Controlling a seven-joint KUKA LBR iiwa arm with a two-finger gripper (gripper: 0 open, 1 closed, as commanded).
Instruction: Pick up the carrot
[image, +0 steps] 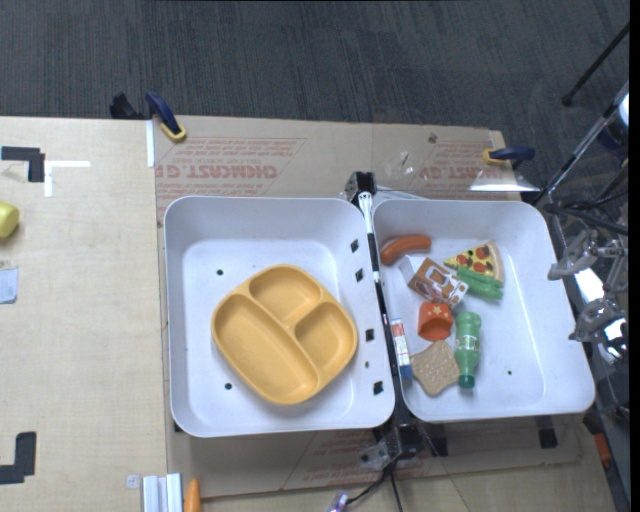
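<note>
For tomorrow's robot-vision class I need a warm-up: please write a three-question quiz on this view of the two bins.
1. True or false: the yellow divided plate lies in the left bin.
2. Which lies closest to the carrot? A) sausage B) green bottle C) the plate
3. Fill in: the bread slice lies in the ____ bin.
Key: 1 true; 2 B; 3 right.

A yellow-orange divided tray (285, 333) sits in one white bin (190, 300); at three o'clock, a green bottle (467, 348) and a red-orange sausage (405, 247).
</note>
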